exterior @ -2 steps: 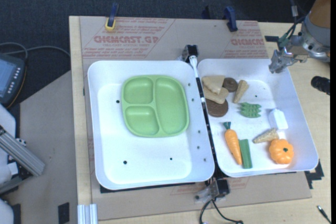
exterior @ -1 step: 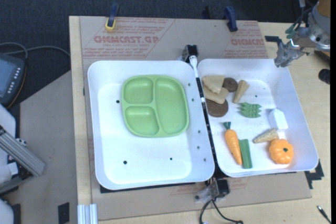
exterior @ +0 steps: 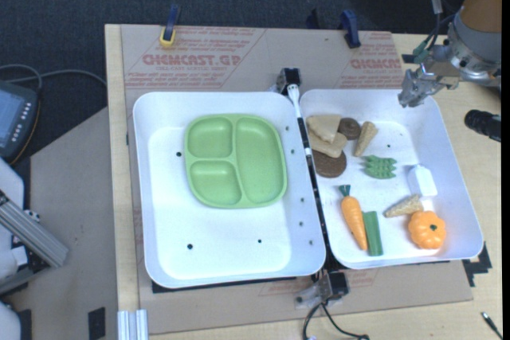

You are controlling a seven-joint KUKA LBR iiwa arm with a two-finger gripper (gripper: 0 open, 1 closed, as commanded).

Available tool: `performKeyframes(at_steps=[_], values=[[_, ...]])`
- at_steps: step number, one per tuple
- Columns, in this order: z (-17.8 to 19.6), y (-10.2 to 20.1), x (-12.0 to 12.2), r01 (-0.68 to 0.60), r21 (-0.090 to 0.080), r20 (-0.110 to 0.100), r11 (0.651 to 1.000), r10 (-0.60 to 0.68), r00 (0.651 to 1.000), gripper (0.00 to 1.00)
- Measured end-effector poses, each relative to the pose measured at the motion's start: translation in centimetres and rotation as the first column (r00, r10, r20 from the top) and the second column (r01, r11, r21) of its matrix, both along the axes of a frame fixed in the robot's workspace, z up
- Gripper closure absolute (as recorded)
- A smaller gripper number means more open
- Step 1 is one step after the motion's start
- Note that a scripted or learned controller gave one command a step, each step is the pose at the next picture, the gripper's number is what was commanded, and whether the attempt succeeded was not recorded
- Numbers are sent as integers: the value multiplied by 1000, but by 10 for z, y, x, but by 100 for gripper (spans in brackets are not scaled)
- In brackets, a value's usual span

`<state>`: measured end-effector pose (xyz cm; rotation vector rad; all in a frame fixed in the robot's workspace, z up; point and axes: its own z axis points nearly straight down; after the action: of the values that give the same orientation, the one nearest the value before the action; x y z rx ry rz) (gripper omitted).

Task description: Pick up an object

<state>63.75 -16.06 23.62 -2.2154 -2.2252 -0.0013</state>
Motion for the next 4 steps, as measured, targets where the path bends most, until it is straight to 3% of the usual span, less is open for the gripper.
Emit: performKeyframes(at_steps=[3,4], values=[[-2,152,-59,-2,1,-3,1000,2,1000,100],[-5,154,-63,3,-1,-3,1000,-3,1000,100]])
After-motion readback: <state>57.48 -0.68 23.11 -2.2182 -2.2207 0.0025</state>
